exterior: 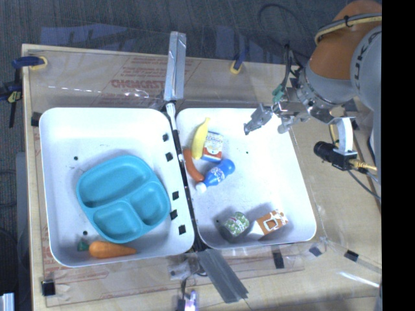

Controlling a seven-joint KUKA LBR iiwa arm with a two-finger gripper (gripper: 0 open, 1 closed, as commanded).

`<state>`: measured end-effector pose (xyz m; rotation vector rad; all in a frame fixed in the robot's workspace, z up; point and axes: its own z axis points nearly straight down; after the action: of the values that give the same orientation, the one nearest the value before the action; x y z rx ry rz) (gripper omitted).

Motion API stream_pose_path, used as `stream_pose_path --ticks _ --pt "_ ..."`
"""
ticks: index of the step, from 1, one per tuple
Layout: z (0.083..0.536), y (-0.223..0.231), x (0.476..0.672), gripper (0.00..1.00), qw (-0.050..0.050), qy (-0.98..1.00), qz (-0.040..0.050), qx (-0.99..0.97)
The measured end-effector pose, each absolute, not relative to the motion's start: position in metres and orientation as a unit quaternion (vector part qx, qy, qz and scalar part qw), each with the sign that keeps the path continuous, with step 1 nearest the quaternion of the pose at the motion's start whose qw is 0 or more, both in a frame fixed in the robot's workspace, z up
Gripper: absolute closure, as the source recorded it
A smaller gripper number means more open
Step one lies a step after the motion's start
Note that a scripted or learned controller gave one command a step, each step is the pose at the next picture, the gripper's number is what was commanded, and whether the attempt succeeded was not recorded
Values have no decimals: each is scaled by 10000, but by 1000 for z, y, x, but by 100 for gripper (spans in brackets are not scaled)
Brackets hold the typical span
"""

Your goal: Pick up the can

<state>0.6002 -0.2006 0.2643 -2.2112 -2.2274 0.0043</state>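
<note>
The can (235, 225), green-labelled with a silvery end, lies on its side near the front edge of the right bin (285, 173). My gripper (266, 126) hangs over the far right part of that bin, well behind the can. Its two fingers are spread open and nothing is between them. The grey arm with its orange band (337, 37) comes in from the right.
In the right bin an orange-and-white box (271, 222) sits right of the can. A banana (200, 137), a small white-and-orange carton (213, 145), a blue bottle (217, 173) and an orange stick (192, 165) crowd the left wall. The left bin (58, 135) holds a blue divided plate (123, 198) and a carrot (111, 250).
</note>
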Motion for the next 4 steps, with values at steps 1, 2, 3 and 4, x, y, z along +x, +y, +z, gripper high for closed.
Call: stream_pose_path --ticks 1,2,3,4 --pt "158 -186 528 0 20 -7066 15 -7076" --pt "91 -165 477 0 13 -7707 2 -6372" --pt "181 -122 477 0 9 -7135 5 -7007" --pt "91 -175 476 0 12 -7808 2 -6248"
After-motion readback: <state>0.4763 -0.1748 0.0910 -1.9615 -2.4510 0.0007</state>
